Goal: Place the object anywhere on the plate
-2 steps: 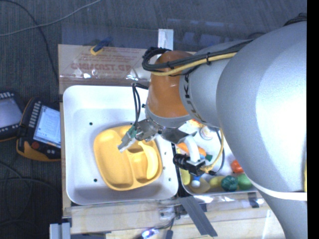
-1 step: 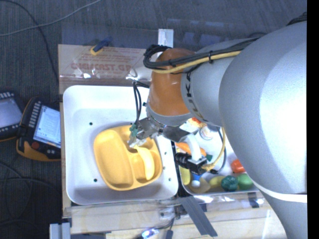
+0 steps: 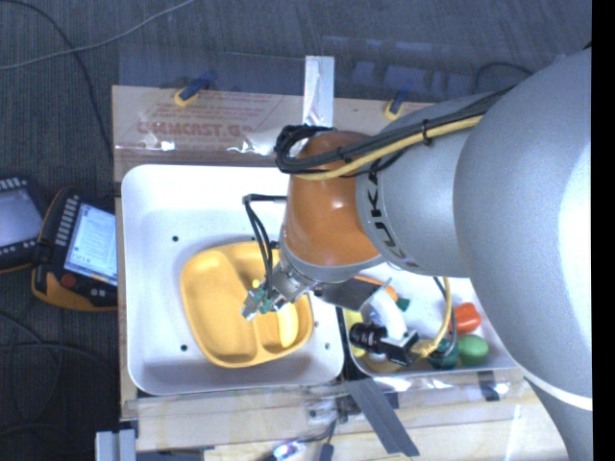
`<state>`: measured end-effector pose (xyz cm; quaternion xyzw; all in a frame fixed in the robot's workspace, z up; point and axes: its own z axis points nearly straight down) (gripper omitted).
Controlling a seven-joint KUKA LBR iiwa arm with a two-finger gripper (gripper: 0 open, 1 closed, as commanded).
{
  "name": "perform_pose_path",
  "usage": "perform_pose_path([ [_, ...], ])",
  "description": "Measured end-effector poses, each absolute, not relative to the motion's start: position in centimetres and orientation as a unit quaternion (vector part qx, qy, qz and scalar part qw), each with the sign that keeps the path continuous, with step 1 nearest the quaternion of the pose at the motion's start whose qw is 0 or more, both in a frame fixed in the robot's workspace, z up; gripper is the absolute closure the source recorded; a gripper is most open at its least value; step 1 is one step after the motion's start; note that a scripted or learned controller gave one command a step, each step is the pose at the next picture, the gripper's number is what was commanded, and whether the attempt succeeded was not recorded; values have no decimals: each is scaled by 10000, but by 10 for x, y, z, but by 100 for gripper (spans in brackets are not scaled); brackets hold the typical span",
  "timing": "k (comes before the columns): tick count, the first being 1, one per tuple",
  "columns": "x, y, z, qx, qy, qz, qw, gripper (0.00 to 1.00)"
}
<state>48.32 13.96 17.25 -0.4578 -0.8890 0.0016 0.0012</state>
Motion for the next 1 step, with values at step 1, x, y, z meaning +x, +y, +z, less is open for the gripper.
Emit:
perform_pose_path([
  [1,483,140,172,-4575,-8892,15,15,0],
])
